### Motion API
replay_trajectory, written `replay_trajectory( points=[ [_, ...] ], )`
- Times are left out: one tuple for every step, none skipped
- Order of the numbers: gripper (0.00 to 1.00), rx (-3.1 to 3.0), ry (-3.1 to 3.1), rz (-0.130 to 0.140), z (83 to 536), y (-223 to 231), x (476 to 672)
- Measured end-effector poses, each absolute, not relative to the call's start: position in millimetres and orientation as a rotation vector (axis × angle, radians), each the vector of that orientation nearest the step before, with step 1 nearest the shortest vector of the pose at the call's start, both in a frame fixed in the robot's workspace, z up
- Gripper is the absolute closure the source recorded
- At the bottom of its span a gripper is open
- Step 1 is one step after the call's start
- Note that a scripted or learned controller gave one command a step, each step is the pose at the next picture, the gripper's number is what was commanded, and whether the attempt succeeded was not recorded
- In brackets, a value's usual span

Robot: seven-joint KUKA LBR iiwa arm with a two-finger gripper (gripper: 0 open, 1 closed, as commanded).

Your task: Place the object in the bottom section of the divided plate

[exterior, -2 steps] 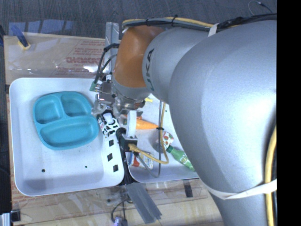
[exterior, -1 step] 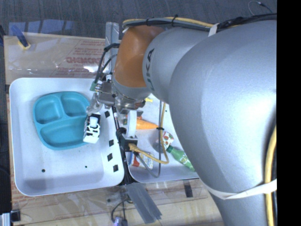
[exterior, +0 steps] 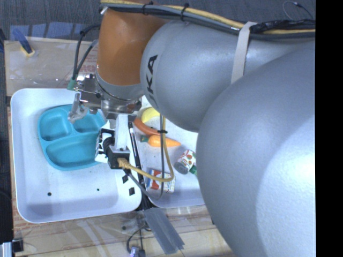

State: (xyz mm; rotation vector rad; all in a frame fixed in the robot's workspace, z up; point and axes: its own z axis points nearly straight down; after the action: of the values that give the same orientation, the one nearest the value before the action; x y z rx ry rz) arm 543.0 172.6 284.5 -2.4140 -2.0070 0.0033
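The big grey arm leans in over the bench, its orange band sitting above the left white bin, and the gripper hangs over the upper right corner of the blue divided plastic plate. From where I stand I cannot tell how the gripper is set, nor whether it carries anything; the wrist hardware hides the tips.

The plate lies in the upper half of the left white bin, two small sections up top and one wide section below. The likely objects sit in the right white bin, partly under the arm: a yellow rounded fruit, an orange carrot-shaped toy, a small printed can and a red and white carton. Which one is meant I cannot say.

To do this step well, I reckon the tool ought to shift toward the wide lower section, centre over it, and come down low before letting go, so nothing bounces over the divider ridge.

Room is fair: bare bin floor lies below and left of the plate, while the bin wall between the two bins, the hanging cable and the black bracket crowd the plate's right edge.
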Motion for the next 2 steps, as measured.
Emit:
replay_trajectory(
  points=[
    [0.00,-2.233,-2.209,0.002,411,219,586.5],
    [0.00,-2.246,-2.195,0.003,424,219,572.6]
  ],
)
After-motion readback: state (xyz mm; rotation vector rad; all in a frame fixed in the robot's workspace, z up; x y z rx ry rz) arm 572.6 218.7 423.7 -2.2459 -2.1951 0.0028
